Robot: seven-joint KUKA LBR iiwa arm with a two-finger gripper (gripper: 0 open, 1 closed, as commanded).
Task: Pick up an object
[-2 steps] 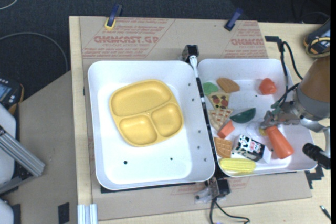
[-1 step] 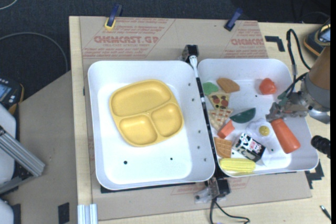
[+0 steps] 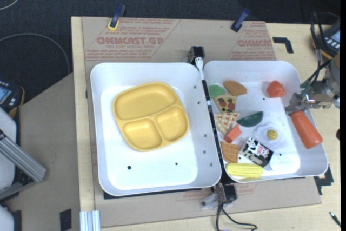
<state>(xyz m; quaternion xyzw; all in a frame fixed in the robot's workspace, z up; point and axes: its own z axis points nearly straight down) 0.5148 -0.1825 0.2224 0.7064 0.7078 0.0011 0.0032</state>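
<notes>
Right now we are looking down on a tabletop (image 3: 162, 35) covered with printed cardboard, where two shallow white bins are sitting side by side. The left bin (image 3: 108, 170) is holding a yellow three-compartment plate (image 3: 150, 115) of smooth moulded plastic. The right bin (image 3: 313, 162) is carrying the toy food: a round red tomato (image 3: 275, 88), a tan bread-like slice (image 3: 235, 87), a green leaf shape (image 3: 216, 91), a dark green wedge (image 3: 250, 118), a waffle-patterned piece (image 3: 226, 120), a small orange block (image 3: 233, 132), a fried egg (image 3: 268, 133), a black-and-white carton (image 3: 256, 151) and a ridged yellow corn cob (image 3: 244, 171). The tool (image 3: 303, 100) is reaching in at the right rim of that bin, and we are unable to tell from this slanted view how it is set or whether anything is in it. Directly below it, and seeming to touch it at its upper end, an orange carrot-like cylinder (image 3: 306, 129) is lying near the bin's right wall. Its long axis is running from upper left down to lower right, away from the tool and toward the near edge. We are judging this smooth, rounded piece the nearest candidate; the tomato is lying a little to the tool's left, and the rest is crowding the bin's left half, well apart from it.
</notes>
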